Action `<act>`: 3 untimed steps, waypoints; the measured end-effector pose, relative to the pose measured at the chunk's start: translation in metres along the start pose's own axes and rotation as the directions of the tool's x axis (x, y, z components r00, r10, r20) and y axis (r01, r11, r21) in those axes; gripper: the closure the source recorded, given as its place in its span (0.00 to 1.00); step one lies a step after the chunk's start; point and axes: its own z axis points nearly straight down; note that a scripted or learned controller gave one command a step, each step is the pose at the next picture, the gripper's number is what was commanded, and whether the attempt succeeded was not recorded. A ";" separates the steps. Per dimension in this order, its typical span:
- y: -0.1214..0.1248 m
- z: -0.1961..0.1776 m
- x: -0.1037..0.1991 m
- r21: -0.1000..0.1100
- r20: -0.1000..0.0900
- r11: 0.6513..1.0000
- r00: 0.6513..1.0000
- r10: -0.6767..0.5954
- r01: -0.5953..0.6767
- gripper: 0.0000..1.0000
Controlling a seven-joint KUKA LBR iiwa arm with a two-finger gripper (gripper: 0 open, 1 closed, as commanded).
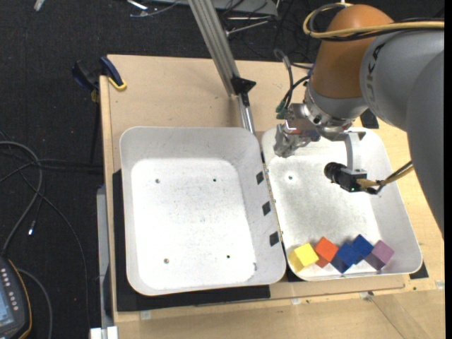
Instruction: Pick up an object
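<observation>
**Four coloured blocks wait at the near edge of the right bin**

Yellow (304, 256), orange (325, 249), blue (352, 252) and purple (381, 253): we count four small blocks lined up along the near wall of the right bin (399, 203), each touching or just beside its neighbour. Any of them would serve as the thing to pick up. The yellow block sits in the near-left corner, and the purple block ends the row on the right.

The gripper (291, 140) hangs over the far-left corner of that same bin, well apart from the row. From this angle its tip is a blurred grey mass, so we cannot tell how it is set.

To do the step well, we judge the arm must travel toward the near wall and come down over one block only. The purple block looks the easiest choice, since its right side is free. The orange and blue blocks are hemmed in on both sides. The bin wall behind the row leaves little room, so a squeeze running parallel to that wall would not suit the crowded ones.

A small black part (342, 176) sticks out from the arm (395, 62) over the bin's middle. The left bin (187, 143) lies alongside, and a metal pole (212, 37) slants up from between the two bins.
</observation>
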 end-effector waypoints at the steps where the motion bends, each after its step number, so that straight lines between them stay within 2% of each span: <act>1: -0.014 0.000 0.089 0.002 0.000 1.000 1.000 0.000 0.000 1.00; 2: 0.012 -0.031 0.084 -0.004 0.003 1.000 1.000 0.006 -0.006 1.00; 3: -0.043 -0.010 -0.019 0.004 0.008 1.000 1.000 0.019 -0.019 1.00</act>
